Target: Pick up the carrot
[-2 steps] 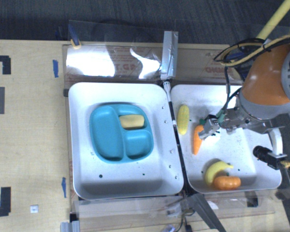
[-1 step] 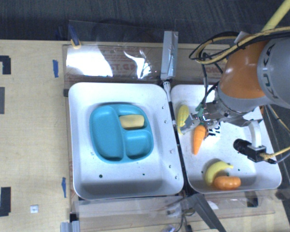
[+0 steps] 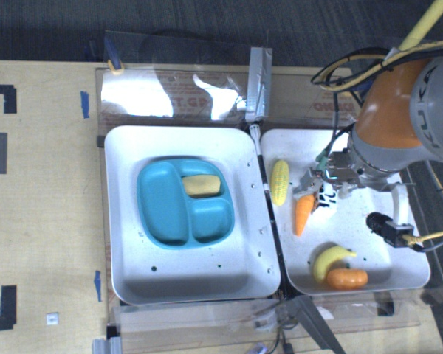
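The orange carrot lies in the right bin, tip pointing toward the front, thick end toward the back. My gripper hangs over that thick end, touching or just above it. The wrist hides the contact, so I cannot tell whether the carrot is gripped. The grey arm with its orange band reaches in from the right.
A yellow corn cob lies just left of the carrot by the bin's left wall. A banana and an orange-red fruit sit at the front. The left bin holds a blue divided plate with a yellow food piece.
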Motion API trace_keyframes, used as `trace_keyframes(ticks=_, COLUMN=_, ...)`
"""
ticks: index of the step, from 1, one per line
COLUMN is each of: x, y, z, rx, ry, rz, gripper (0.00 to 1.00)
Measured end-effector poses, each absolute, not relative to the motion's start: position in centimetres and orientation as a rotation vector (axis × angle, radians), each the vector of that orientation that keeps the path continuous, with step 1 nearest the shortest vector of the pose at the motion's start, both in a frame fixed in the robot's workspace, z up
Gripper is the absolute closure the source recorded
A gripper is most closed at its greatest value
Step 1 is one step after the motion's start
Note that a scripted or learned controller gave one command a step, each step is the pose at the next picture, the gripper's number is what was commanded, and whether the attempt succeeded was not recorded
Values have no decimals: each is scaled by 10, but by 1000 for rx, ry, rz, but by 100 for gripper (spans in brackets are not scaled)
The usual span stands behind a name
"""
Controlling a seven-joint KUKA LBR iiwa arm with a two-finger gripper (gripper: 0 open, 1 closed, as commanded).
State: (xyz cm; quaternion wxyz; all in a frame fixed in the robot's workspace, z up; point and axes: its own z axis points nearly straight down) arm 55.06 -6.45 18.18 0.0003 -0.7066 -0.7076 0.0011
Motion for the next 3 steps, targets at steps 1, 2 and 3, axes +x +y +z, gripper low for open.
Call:
trace_keyframes(ticks=1, x=538, y=-41, z=182, rx=-2344, ry=-2083, rz=6, gripper=0)
trace_keyframes(ticks=2, x=569, y=-28, z=222, rx=-2269, ry=-2173, rz=2, gripper=0)
trace_keyframes(ticks=3, x=540, y=-99, z=173, rx=-2073, ry=-2352, rz=9, gripper=0)
